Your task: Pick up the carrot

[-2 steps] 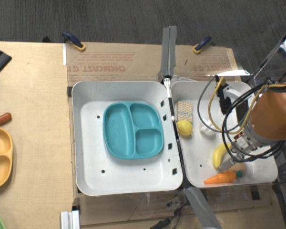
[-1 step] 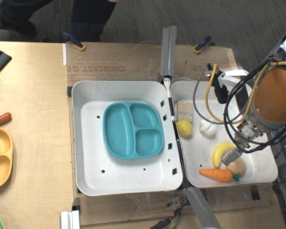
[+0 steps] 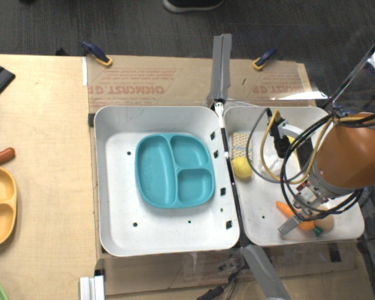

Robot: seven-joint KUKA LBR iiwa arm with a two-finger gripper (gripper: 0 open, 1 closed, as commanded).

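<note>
One small orange carrot (image 3: 286,209) lies in the right white bin (image 3: 262,227), touching my pincer (image 3: 292,225) on its upper-left side. Can't tell my pincer's state — wrist & cables hide it. Best bet: centre over carrot, square across its length, descend slow, then squeeze.

A robotics lab: a pale wooden worktop (image 3: 44,105) carries two shallow white plastic bins (image 3: 112,230) on clamped brown cardboard (image 3: 150,83) (blue-and-yellow spring clamps (image 3: 97,53) at the corners), beside dark grey carpet (image 3: 112,17) and the cabled grey-and-orange arm (image 3: 347,152).
</note>
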